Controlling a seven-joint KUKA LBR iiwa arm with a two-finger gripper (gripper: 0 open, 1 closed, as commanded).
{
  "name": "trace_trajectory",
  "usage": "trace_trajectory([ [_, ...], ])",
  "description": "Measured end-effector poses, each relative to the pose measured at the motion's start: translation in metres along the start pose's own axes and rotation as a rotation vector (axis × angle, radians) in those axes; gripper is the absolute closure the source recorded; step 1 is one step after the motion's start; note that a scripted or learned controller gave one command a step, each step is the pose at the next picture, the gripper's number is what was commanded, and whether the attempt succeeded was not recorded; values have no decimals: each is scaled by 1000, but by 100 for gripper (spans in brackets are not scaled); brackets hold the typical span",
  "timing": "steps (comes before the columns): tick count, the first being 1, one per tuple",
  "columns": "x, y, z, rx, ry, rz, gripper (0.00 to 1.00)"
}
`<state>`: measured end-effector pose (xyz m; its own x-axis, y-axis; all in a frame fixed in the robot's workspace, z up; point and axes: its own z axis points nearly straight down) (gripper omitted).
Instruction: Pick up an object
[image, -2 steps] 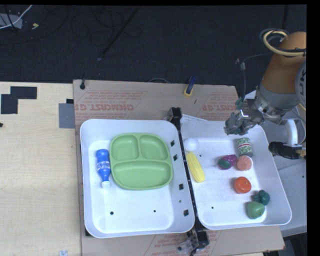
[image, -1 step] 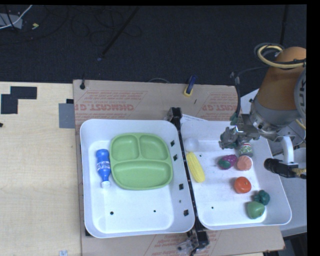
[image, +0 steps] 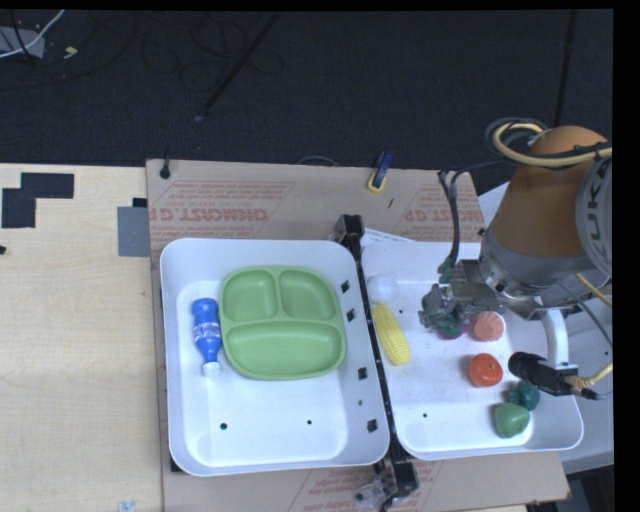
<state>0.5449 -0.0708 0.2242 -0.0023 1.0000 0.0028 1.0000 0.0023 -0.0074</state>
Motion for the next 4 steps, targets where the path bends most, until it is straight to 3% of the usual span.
trace_trajectory([
  [1, 30, -10, 7, -1, -1, 0, 100],
  [3, 25, -18, 3, -3, -2, 3, 100],
  [4, 34, -9, 6, -4, -2, 1, 100],
])
